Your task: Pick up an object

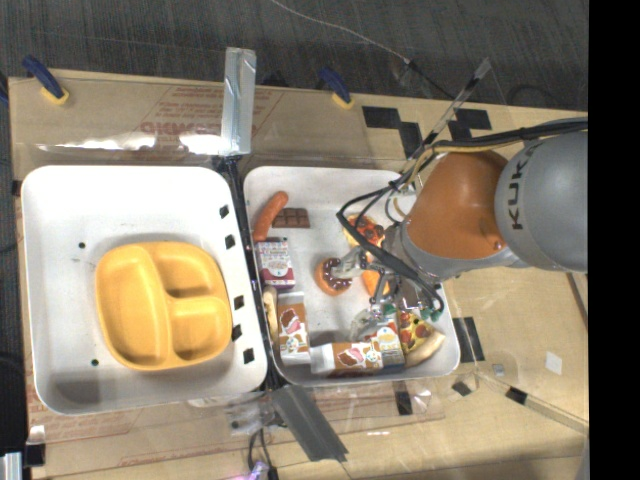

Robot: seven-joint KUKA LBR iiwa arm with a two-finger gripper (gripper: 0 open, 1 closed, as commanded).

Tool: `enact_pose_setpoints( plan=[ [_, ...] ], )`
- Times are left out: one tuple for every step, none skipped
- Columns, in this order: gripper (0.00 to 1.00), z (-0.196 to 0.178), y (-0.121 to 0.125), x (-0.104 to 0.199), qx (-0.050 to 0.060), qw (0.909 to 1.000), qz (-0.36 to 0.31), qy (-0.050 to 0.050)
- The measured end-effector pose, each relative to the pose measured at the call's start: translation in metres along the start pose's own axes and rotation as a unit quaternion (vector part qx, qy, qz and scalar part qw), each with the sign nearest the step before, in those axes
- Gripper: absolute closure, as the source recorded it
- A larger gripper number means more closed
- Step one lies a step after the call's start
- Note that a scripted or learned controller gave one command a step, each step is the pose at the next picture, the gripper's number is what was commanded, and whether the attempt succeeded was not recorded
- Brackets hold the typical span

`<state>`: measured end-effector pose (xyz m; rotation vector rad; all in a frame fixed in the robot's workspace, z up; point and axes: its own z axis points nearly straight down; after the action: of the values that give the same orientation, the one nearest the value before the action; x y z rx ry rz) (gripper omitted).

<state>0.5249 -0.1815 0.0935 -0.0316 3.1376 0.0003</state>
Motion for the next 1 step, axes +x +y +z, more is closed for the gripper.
enact_pose_setpoints(
  plan=[
    [1.0,-0.0128,0.0014,-0.0041,0.001,1.0,-0.003,-0.005]
  ],
)
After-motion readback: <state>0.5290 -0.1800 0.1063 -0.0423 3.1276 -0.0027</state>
